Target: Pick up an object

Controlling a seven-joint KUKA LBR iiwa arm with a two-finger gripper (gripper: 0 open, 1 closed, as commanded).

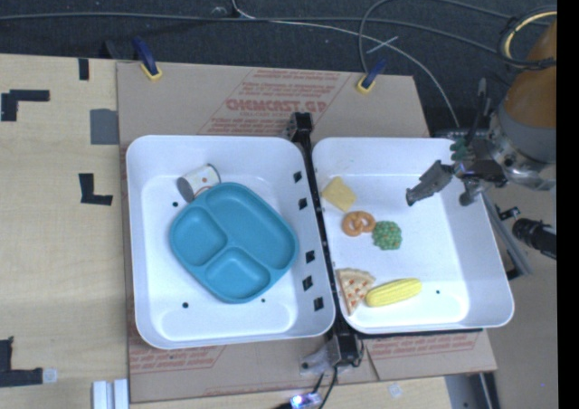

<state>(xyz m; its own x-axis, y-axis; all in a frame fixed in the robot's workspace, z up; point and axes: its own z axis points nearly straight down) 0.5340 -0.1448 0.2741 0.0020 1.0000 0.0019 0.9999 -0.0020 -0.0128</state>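
Tray (233, 242) in left bin (145, 217) (food (371, 233) right).

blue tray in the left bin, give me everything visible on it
The blue tray is a rounded-square sectioned plate, looks like matte plastic, light blue all over. It has three recessed compartments: one large along its upper right, two smaller along its lower left. It lies right side up, rotated diagonally to the left bin, roughly at the middle of the floor. The compartments look bare. A small cup lies on its side just beyond its upper-left edge, close or touching.

Red print on the cardboard sheet (271, 99) — too blurred to read
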